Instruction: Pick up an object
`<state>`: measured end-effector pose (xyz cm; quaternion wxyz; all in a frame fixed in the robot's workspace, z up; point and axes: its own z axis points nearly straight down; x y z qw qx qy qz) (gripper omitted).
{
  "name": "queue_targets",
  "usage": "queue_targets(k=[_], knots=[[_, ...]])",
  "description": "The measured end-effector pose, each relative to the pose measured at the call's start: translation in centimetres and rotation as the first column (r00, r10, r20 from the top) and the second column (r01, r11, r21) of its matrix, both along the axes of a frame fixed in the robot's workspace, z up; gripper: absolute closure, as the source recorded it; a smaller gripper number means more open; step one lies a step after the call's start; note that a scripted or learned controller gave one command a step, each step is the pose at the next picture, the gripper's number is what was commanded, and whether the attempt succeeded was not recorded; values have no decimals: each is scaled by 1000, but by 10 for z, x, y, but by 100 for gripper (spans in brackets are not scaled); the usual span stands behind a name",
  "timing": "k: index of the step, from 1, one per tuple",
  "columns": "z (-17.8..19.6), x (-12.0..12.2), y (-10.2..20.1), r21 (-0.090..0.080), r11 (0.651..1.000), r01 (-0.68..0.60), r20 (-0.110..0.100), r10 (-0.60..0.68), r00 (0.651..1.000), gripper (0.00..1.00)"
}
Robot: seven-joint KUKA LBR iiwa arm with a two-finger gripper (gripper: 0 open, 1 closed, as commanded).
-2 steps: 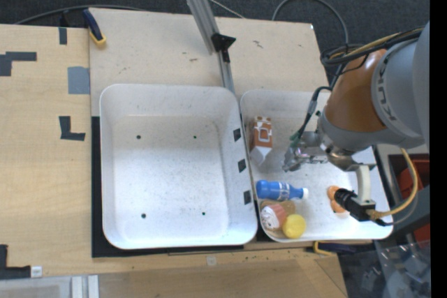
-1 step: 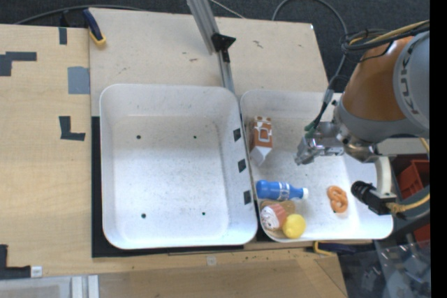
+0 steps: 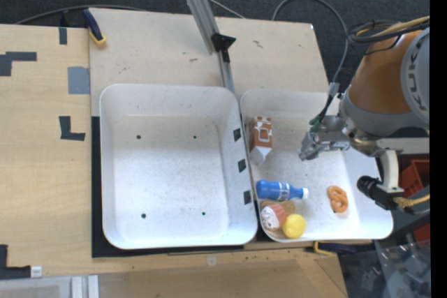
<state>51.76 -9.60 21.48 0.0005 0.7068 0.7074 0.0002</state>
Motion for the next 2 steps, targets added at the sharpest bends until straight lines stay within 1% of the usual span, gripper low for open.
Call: queue_targets(k=[1, 2], knots=[[-9, 0, 52, 2, 1000, -5, -4, 5, 1000, 100], [4, -5, 110, 3, 1000, -7, -3, 7, 1000, 100]])
